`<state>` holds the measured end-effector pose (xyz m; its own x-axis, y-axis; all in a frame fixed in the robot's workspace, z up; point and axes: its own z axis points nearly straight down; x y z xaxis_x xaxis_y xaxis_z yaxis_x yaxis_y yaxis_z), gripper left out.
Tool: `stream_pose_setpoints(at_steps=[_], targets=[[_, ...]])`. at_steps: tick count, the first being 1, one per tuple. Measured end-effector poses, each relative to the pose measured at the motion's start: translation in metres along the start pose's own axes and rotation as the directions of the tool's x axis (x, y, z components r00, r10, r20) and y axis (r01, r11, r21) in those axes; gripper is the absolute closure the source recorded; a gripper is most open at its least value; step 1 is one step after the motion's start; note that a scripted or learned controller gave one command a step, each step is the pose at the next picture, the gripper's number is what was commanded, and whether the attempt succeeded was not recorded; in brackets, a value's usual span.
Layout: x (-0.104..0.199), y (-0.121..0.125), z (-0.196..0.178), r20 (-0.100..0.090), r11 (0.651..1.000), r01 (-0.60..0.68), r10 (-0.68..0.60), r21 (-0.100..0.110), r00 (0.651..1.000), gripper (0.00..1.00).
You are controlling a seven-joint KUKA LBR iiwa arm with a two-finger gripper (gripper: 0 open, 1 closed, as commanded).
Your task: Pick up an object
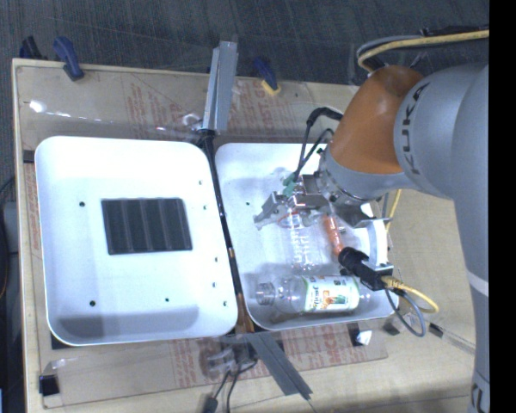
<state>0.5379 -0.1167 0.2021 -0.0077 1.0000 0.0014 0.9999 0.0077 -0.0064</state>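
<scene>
— Grey arm (pixel 439 119), orange band (pixel 374 123): reaching in over right edge of bench (pixel 327 361), above right bin (pixel 241 166). Logged?
— Logged. Next by size?
— Left bin (pixel 155 295), white, shallow, touching right bin along inner rims. Dark ribbed panel (pixel 146 225) at centre of floor.
— Contents of right bin?
— Labelled bottle (pixel 314 295), clear, lying on side along near edge, cap toward left bin. Clear bottle (pixel 299 243), mid-floor, just beyond labelled one, partly under wrist. Orange piece (pixel 334 233) beside it, toward right edge; kind not clear.
— Gripper?
— Gripper (pixel 275 206), low over middle of right bin, at far end of clear bottle. Released or clenched: cannot tell. Nothing seen lifted.
— Smallest?
— Blue clamp (pixel 69 58), far left corner of bench.
</scene>
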Motion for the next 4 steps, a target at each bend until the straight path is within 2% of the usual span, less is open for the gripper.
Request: stream_pose_setpoints(at_steps=[1,2,3,4], targets=[[-0.075,0.035,0.010,0.001,1.000,-0.009,0.009,-0.002,1.000,0.00],[-0.082,0.037,0.070,0.001,0.995,0.100,-0.100,-0.002,0.995,0.00],[-0.090,0.067,0.110,-0.001,0.985,0.172,-0.172,-0.003,0.985,0.00],[-0.090,0.068,0.099,0.001,0.985,0.174,-0.174,-0.003,0.985,1.00]])
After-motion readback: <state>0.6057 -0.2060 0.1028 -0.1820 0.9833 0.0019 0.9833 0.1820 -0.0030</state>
